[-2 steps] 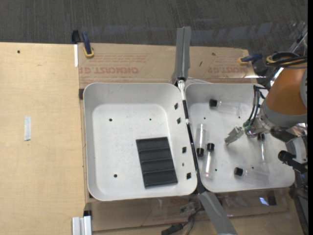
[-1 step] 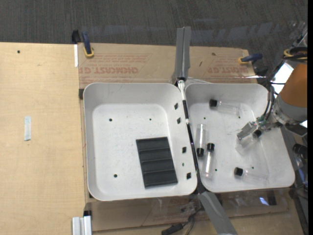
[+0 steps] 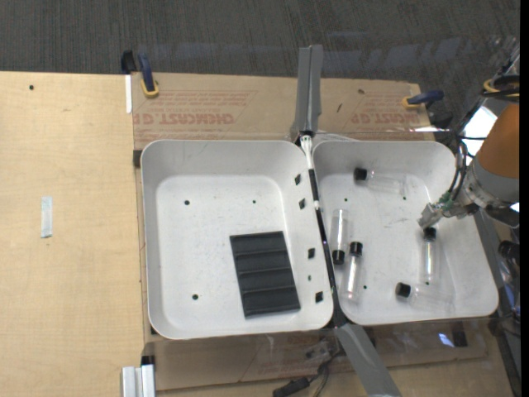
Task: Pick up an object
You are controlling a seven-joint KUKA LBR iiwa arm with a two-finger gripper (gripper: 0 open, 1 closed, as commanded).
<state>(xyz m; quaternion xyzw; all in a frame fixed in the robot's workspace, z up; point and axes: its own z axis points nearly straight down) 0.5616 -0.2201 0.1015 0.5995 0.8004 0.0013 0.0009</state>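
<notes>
Several clear tubes with black caps lie in the right bin (image 3: pixel 471 304). One tube (image 3: pixel 377 179) is near the far wall, two tubes (image 3: pixel 337 226) (image 3: pixel 353 273) lie by the left wall, and one tube (image 3: pixel 418 289) rests near the front. Another tube (image 3: pixel 427 261) lies at the right, its black cap (image 3: pixel 429 234) pointing away. My gripper (image 3: pixel 433 217) hangs just above that cap, reaching in from the right below the orange band (image 3: pixel 502 143). A black ribbed block (image 3: pixel 264 274) lies flat in the left bin (image 3: pixel 165 180).
A grey divider bar (image 3: pixel 309 89) runs between the two bins, with black clips along the shared wall. Cardboard (image 3: pixel 215 114) lies behind the bins, held by clamps. A wooden bench top (image 3: pixel 66 263) spreads to the left.
</notes>
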